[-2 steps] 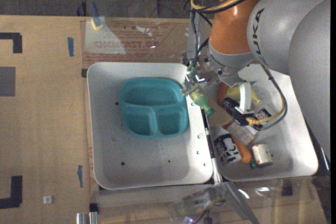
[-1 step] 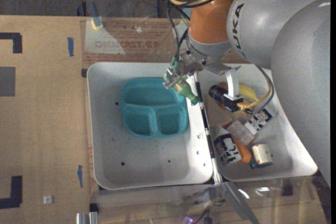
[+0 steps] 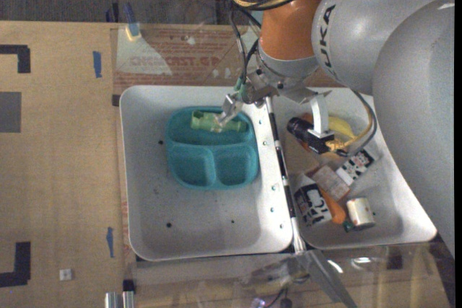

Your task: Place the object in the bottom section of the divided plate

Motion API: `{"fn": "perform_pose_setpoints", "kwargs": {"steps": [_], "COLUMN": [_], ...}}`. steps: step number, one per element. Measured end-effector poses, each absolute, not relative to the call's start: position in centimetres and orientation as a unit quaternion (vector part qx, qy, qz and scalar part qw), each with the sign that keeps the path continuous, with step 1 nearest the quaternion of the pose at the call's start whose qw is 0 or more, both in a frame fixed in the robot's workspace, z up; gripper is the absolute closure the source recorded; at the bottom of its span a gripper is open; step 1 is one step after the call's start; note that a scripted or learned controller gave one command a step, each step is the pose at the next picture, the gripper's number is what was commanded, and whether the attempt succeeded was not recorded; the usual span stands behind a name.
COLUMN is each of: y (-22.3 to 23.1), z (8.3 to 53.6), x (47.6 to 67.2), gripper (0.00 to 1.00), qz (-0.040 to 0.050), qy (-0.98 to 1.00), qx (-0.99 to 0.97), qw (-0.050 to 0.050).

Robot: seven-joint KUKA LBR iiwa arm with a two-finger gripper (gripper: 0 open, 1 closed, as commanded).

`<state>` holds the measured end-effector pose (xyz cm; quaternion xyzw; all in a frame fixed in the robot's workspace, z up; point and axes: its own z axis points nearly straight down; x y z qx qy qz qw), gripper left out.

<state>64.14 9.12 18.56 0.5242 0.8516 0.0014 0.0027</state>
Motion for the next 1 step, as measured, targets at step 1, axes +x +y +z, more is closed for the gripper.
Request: {"fn": "perform_pose_setpoints", "kwargs": {"steps": [1], "y": [5.06], "z": [34.13], "x": [66.64], "gripper": [0.00], "qz": [0.0007], "qy": [0.766], "qx": [0.643], "qw": [0.001]}}
